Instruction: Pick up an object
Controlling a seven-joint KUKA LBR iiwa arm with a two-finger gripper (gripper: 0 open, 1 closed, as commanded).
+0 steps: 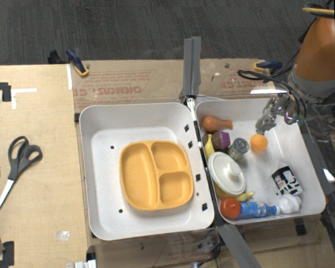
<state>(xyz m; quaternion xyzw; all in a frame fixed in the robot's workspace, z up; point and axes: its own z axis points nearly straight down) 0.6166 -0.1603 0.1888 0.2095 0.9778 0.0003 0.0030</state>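
Observation:
My gripper [267, 120] hangs over the far right part of the right bin [308, 151], just up and right of a small orange ball [259, 143]. Nothing shows held in it. The bin holds several objects: an orange drumstick-shaped toy [217, 123], a purple piece [221, 139], a yellow banana [209, 147], a small grey can [239, 147], a white lidded bowl [226, 173], a red ball [230, 208], a blue bottle [258, 210] and a black-and-white box [285, 180].
The left bin [96, 162] holds a yellow divided plate [157, 174]. Scissors [17, 161] lie on the wooden bench at the left. Blue clamps [77, 61] sit at the cardboard's far edge. A grey divider strip [192, 67] runs between the bins.

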